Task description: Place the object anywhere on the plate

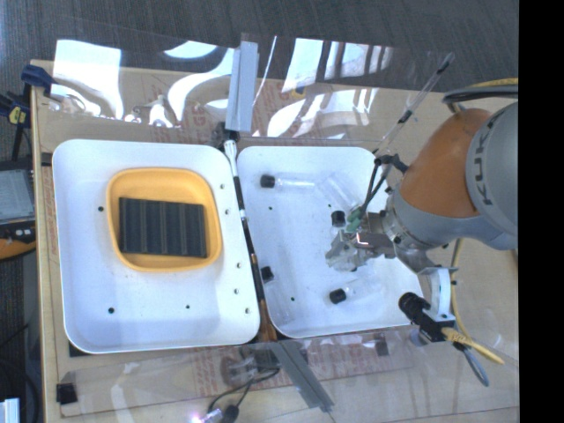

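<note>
Left bin: shallow white rectangular bin (79, 307) holding a yellow rounded-square plate (163, 183) with a dark ribbed rectangular centre, set toward the bin's upper middle.

Right bin: shallow white rectangular bin (291, 315), just beside the left one and touching it along a shared edge. Contents: several clear plastic tubes with black caps. One clear tube with a black cap (286, 182) lies near the upper left; one black cap (337, 296) lies toward the lower middle; another small black piece (267, 274) sits close to the left wall.

Arm: grey arm with an orange band (458, 183), reaching in from the right over the right bin. Its two-finger gripper (350, 247) is low in the right bin's centre-right, among pale, glassy items; whether one is caught there is unclear. Jaws: blurred against the clutter, so it cannot be told how they stand.

Counter: tan counter (132, 386) under both bins.
</note>
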Robot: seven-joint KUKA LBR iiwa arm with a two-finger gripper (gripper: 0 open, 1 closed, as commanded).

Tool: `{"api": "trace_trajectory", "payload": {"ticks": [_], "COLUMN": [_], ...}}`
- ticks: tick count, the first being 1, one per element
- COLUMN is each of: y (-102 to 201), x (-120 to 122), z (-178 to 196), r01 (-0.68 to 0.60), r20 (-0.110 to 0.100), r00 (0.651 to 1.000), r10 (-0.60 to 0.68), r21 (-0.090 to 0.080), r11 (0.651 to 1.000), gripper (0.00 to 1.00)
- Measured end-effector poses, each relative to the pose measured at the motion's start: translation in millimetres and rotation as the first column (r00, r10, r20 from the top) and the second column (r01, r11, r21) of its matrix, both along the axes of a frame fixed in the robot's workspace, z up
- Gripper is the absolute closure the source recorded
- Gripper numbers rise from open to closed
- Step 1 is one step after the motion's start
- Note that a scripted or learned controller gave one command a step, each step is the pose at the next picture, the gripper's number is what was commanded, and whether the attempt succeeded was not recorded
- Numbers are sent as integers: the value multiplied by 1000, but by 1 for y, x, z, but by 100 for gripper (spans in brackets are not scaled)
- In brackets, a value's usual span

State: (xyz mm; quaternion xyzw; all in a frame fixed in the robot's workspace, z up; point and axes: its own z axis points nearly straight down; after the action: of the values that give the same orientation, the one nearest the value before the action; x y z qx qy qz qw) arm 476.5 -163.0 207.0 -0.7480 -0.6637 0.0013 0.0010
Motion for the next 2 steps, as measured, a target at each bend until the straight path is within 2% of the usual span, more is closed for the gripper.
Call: {"api": "trace_trajectory", "payload": {"ticks": [1,2], "y": [33,84], "x": [-1,22], "z": [-54,64], "r01": [-188,-180], "r20": [-2,4], "r00": [982,984], "r10": [188,180], "r21": [4,1], "r11": [982,984], "gripper": [100,100]}}
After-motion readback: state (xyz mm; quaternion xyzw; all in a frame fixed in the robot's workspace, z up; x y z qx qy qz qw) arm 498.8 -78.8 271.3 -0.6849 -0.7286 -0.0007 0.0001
